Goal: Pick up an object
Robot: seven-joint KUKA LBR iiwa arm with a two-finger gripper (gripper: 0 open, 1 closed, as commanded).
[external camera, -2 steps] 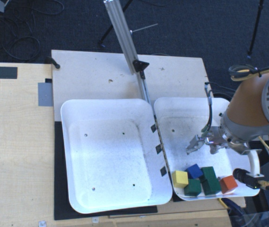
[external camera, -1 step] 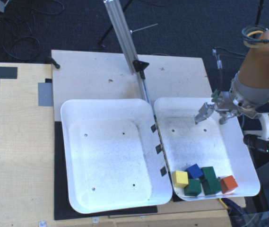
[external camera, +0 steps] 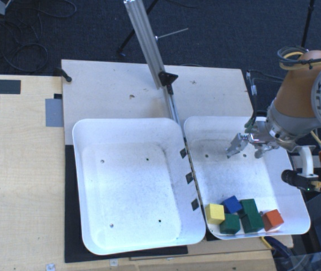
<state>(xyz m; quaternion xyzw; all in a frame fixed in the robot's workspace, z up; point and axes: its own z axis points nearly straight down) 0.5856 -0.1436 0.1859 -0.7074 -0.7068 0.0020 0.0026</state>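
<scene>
Several small blocks lie bunched in the near corner of the right bin (external camera: 216, 162): a yellow block (external camera: 215, 212), a blue block (external camera: 232, 203), a tall green block (external camera: 250, 214), a smaller green block (external camera: 229, 224) and an orange block (external camera: 272, 219). My gripper (external camera: 246, 148) hangs over the far half of that bin, well behind the blocks. It is open, and nothing sits between its fingers.
The left bin (external camera: 92, 151) lies beside the right one, with a row of dark clips (external camera: 189, 177) along their shared wall. A slanted aluminium rail (external camera: 148, 44) rises behind the bins. The arm's orange band (external camera: 298, 92) fills the right side.
</scene>
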